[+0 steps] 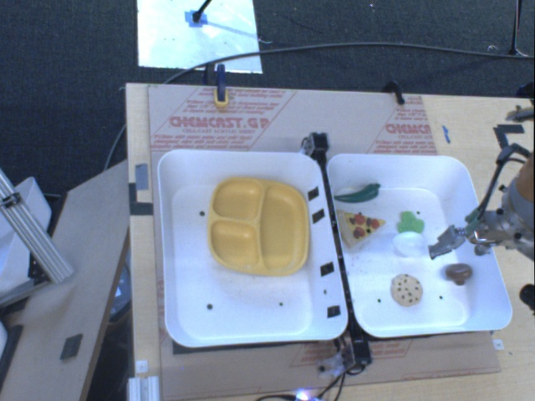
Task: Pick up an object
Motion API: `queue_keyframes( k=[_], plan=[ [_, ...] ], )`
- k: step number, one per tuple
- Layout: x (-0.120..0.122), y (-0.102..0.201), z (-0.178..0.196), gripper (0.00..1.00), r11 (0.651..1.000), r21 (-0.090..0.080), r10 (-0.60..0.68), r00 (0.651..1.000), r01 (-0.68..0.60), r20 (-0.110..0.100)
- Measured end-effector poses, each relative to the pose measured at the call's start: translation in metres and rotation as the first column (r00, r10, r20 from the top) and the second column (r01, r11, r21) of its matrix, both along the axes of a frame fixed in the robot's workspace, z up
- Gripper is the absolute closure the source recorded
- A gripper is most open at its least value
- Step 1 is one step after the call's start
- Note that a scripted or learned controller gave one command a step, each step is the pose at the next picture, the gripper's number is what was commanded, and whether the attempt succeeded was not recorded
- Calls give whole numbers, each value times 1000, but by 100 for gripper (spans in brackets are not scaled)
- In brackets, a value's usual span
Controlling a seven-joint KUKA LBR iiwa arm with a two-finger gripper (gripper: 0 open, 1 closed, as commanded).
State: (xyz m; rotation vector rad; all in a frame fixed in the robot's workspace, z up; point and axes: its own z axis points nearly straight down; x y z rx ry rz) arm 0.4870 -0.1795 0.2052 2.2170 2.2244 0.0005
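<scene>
On my far left sits the left bin (180, 249), carrying a yellow divided plate (257, 225) near its middle. Past the black divider (331, 232) comes the right bin (485, 307), and that is where the pickable things lie: a green pepper-like piece (358, 193) at the top, a pizza slice (360, 225) below it, a cookie (406, 290) toward the front, a green clover-shaped piece (410, 221) just above a white round piece (408, 243), and a small brown lump (458, 273) farther right.

The gripper (443, 245) hangs over this bin, just right of the white piece and above the brown lump. I cannot tell whether its claw is open or closed; nothing shows between the tips.

I judge the white piece or the brown lump the nearest targets. To do this well I would centre over one item, well apart from its neighbours, descend straight, and close only once the tips straddle it.

The board behind the bins reads "CHEMCAST GP" (219, 124) in red, repeated at an angle farther right.
</scene>
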Motion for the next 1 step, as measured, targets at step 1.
queue_keyframes(
  k=[1],
  plan=[
    [-1, 11, -53, 0, 1000, 2, -1, 1000, 1, -3]
  ],
)
